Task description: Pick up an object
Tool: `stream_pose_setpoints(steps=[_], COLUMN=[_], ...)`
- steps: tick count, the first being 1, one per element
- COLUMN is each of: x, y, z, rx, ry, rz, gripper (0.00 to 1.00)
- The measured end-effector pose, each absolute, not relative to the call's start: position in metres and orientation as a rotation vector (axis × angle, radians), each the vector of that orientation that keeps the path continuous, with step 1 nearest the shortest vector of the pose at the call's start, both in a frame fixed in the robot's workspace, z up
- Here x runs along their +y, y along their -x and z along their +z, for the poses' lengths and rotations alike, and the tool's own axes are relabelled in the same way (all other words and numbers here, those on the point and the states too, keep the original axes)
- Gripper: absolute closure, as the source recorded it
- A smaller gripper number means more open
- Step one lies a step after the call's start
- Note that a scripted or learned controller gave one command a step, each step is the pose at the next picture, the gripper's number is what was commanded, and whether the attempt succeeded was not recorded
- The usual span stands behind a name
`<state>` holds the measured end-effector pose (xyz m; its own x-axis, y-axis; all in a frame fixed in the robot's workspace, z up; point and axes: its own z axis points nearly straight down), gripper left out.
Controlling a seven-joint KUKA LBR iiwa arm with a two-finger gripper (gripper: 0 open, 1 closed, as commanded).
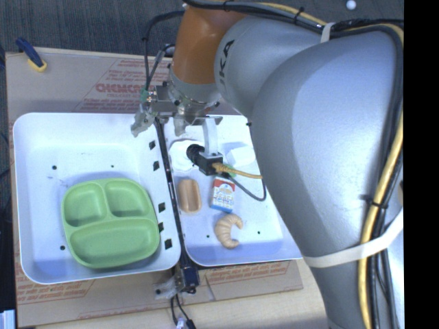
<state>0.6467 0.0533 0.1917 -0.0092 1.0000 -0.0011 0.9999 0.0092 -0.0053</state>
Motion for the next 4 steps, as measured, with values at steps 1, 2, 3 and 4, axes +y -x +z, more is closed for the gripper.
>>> stream_pose_setpoints(steps=[1,2,3,4], x=[0.152,0.126,0.116,0.106], y=[-0.614,-0.656,-0.656,-0.647], z=[0.091,0.092,0.097,0.095], rx=[-2.229,-2.225,-2.224,-2.227], ry=[2.209,2.216,2.216,2.211], rz=[0.009,0.003,0.005,-0.002], gripper=[0.00,0.00,0.00,0.00])
